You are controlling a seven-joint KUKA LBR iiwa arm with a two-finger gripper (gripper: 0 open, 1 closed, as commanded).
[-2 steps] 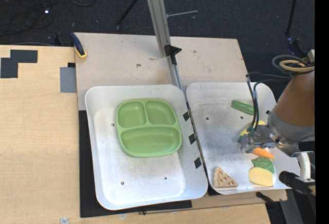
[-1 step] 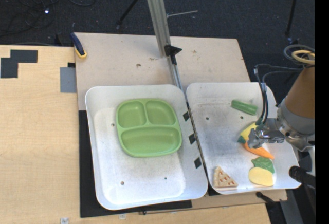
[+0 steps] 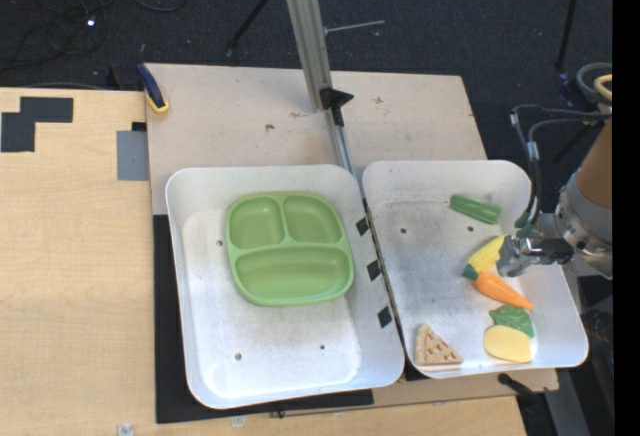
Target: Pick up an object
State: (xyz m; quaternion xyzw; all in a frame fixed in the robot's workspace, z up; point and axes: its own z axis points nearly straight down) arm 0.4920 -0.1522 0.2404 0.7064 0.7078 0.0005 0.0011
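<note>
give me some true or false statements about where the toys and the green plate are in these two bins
1. The green divided plate lies in the left bin. True.
2. The carrot lies on the plate. False: it lies in the right bin, below the end effector.
3. The waffle wedge lies near the right bin's front edge. True.
4. The green pickle touches the carrot. False: they lie apart, the pickle farther back.
5. The plate has three compartments. True.

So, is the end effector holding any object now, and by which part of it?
It cannot be told. The end effector is low over the right bin, right beside the yellow toy and the carrot, but no grip is visible.
</note>
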